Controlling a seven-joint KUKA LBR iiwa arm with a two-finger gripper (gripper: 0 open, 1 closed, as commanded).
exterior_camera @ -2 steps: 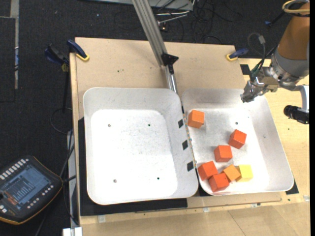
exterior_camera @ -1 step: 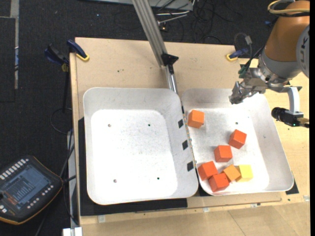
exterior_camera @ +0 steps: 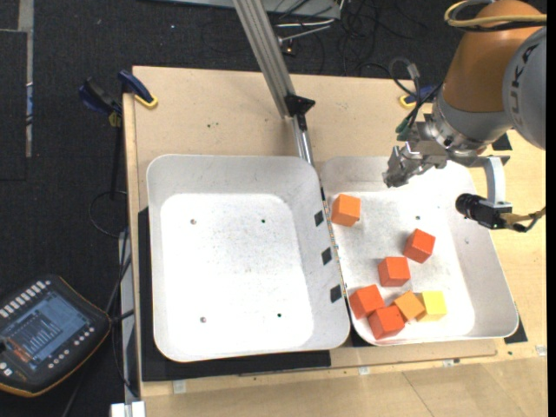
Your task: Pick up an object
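- Camera view has my gripper hanging over the far edge of the right bin; from this angle I cannot tell how it is set, and I see no block in it.
- Landmark: the lone block, light orange, sitting by itself near the divider side of the right bin. My gripper is up and to the right of it, near but not touching.
- Other candidates lie toward the camera from the lone block: a red block apart to the right, another red block below it, then a tight cluster of two red blocks, an orange block and a yellow block that touch or nearly touch.
- I judge the lone block the best target: it has room on all sides, so nothing would crowd me on the way down.
- To do it well I should centre over it, turn my wrist to match its faces, which look slightly turned against the bin wall, and come straight down.
- Risk: it sits close to the bin's left wall, so an approach from that side could catch the rim.
- I would avoid the cluster; neighbours there could jam or get shoved.
- Left bin plays no part in this step.
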